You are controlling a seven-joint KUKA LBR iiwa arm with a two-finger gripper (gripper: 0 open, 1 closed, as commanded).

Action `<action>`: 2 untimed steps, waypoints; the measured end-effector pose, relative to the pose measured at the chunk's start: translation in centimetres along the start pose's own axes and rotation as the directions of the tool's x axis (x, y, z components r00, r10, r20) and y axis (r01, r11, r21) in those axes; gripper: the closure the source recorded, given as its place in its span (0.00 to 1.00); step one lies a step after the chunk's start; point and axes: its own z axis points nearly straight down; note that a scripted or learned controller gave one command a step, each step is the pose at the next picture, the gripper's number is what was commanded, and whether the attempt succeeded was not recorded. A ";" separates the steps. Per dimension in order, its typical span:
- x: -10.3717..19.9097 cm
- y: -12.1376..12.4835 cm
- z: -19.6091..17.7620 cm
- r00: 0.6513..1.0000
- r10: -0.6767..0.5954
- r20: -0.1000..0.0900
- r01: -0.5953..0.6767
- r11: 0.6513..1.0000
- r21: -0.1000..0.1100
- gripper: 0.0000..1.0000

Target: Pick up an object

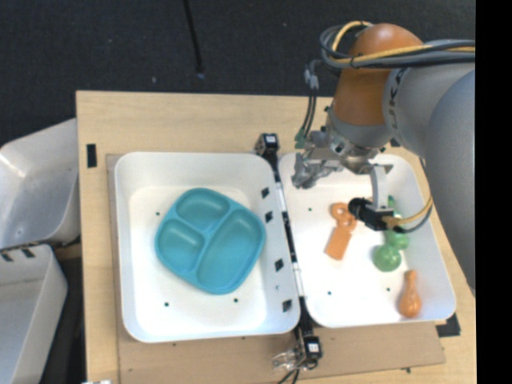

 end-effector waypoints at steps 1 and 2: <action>5.2 -0.2 -1.4 1.000 -0.002 -0.001 0.002 1.000 -0.003 1.00; 9.3 -2.1 -1.8 1.000 -0.001 -0.001 0.001 1.000 0.001 1.00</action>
